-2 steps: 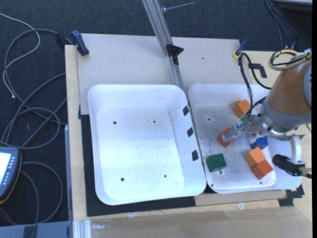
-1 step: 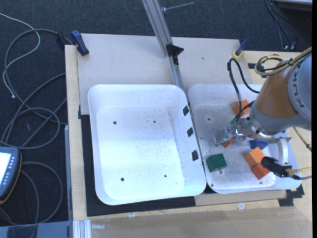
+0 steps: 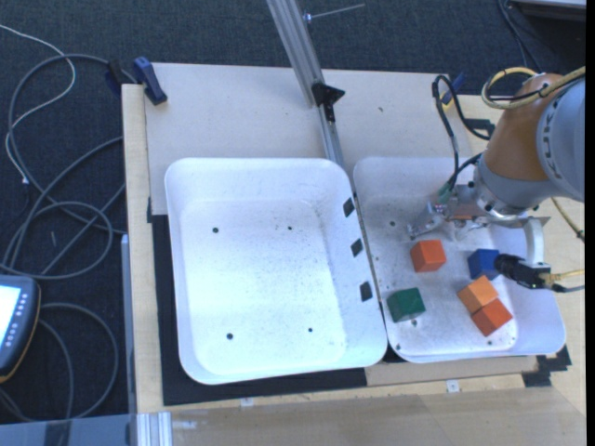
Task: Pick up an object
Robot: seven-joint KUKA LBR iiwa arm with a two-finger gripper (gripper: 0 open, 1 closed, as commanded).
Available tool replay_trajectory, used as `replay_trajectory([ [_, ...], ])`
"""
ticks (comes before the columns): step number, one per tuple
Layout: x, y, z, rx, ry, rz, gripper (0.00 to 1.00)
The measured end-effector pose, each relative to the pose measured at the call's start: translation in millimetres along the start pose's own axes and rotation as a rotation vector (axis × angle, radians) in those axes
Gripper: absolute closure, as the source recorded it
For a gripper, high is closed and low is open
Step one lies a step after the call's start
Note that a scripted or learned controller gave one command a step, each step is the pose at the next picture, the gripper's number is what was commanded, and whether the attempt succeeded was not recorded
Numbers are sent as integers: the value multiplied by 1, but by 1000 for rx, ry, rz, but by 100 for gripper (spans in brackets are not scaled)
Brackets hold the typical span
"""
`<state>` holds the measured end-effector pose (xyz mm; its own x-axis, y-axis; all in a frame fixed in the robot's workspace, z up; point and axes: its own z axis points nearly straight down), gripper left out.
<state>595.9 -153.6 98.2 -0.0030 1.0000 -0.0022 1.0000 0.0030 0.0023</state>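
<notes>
My pincer [image 3: 439,214] hangs over the right white plastic bin [image 3: 400,179]; can't tell its state. Small orange cube [image 3: 428,255] sits just at its 6 o'clock, so I'd centre over it first.

A robot arm [image 3: 548,147] with a rounded grey metal casing and a broad orange band above its wrist. Black and yellow cables loop along its top. Its gripper [image 3: 444,214] is a small cluster of silver-grey metal parts.
</notes>
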Motion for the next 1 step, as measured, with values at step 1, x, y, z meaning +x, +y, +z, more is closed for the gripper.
replay_trajectory([
  [1,24,7,1,3,2,-1,0],
])
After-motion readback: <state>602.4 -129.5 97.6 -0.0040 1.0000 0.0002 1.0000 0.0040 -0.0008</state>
